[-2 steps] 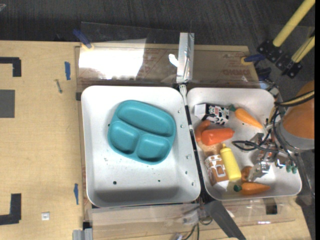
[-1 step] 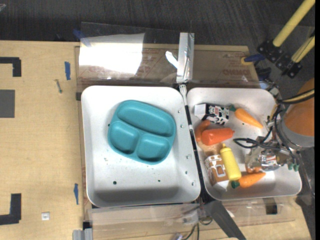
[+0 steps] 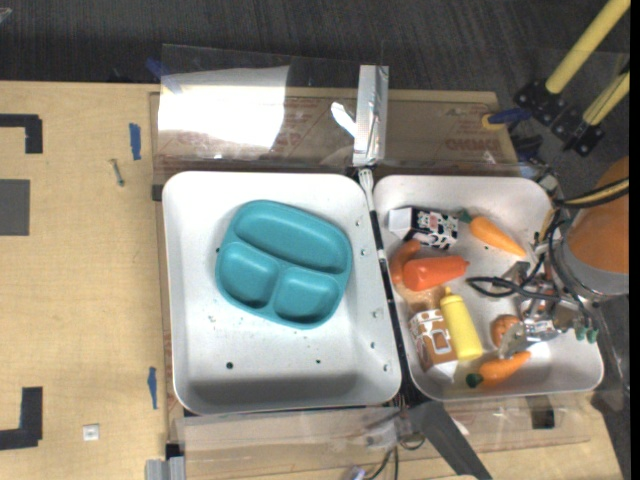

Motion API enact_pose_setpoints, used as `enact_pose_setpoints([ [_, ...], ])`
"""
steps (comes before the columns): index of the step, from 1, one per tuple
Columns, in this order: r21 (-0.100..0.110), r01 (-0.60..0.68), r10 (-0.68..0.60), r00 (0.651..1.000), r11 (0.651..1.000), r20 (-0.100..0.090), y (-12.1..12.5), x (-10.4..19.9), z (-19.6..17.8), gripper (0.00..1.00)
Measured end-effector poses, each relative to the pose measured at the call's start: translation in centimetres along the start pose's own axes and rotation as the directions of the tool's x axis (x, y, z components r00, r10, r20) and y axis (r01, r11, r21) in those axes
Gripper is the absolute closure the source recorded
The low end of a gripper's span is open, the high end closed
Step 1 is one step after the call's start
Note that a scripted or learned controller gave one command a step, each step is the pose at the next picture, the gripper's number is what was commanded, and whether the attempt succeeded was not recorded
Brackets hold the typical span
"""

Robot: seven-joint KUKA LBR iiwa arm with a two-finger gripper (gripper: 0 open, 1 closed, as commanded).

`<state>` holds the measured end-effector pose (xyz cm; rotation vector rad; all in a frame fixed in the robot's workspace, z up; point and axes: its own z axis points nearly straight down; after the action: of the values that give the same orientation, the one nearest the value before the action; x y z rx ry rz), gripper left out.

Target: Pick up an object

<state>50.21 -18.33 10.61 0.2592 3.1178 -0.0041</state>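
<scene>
A small round orange-brown piece [image 3: 505, 328] lies in the lower right part of the right bin [image 3: 470, 184], and the gripper [image 3: 532, 332] sits low just beside it on its right, so close that they may touch, though contact cannot be confirmed. Whether the gripper is spread or closed cannot be told, since dark cables and metal parts crowd that spot, and nothing can be seen held in it. Just below the round piece an orange carrot [image 3: 500, 368] lies tilted near the bin's front wall. To the left a yellow bottle-shaped toy [image 3: 461, 328] lies lengthwise, with a brown and white packet [image 3: 432, 339] touching its left side. Above these a red-orange cone-shaped toy [image 3: 433, 270] points right, a black and white item [image 3: 436, 226] lies near the bin's back wall, and a second carrot [image 3: 496, 233] slants at the upper right. The arm [image 3: 606, 240] comes in from the right, its orange band over the bin's right edge. The left bin [image 3: 190, 268] stands beside the right one, their rims touching, and it holds a teal divided tray [image 3: 283, 263], set slightly askew near its middle. Both bins rest on the light wooden desk [image 3: 80, 268]. Behind them a clear plastic sheet [image 3: 230, 118] catches glare, and yellow poles [image 3: 592, 30] cross the upper right corner above dark floor.
</scene>
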Motion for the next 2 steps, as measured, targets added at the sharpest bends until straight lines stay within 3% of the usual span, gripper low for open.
enact_pose_setpoints([
  [1, -0.003, 0.019, -0.019, 1.000, 1.000, -0.001, -3.91, 1.18, 1.74, 0.00],
  [2, -0.002, 0.296, -0.296, 0.955, 0.955, -0.003, -4.25, 1.35, 1.05, 0.00],
])
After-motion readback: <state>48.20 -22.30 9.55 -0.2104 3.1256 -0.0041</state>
